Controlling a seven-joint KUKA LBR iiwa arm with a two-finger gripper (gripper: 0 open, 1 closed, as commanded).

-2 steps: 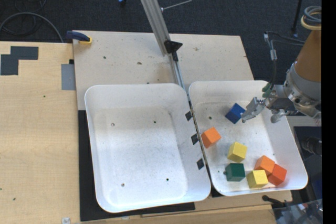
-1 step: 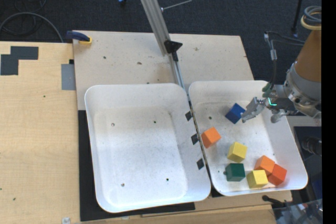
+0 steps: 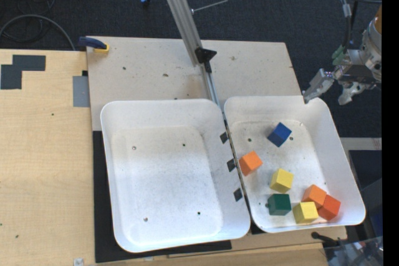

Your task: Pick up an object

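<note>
The right bin (image 3: 341, 145) holds several small cubes. A blue cube (image 3: 280, 134) lies toward the far side and an orange cube (image 3: 250, 162) sits near the left wall. Closer to the front are a yellow cube (image 3: 281, 180), a green cube (image 3: 279, 204), a second yellow cube (image 3: 305, 212), an orange cube (image 3: 315, 194) and a red cube (image 3: 330, 207). My gripper (image 3: 327, 94) hangs above the bin's far right corner, well up from the cubes. It is open, with nothing between its fingers (image 3: 313, 88).
The left bin (image 3: 118, 134) stands beside the right one, with black clips along the shared edge. A slanted aluminium post (image 3: 184, 15) rises behind the bins. A blue clamp (image 3: 93, 43) sits at the board's far left corner.
</note>
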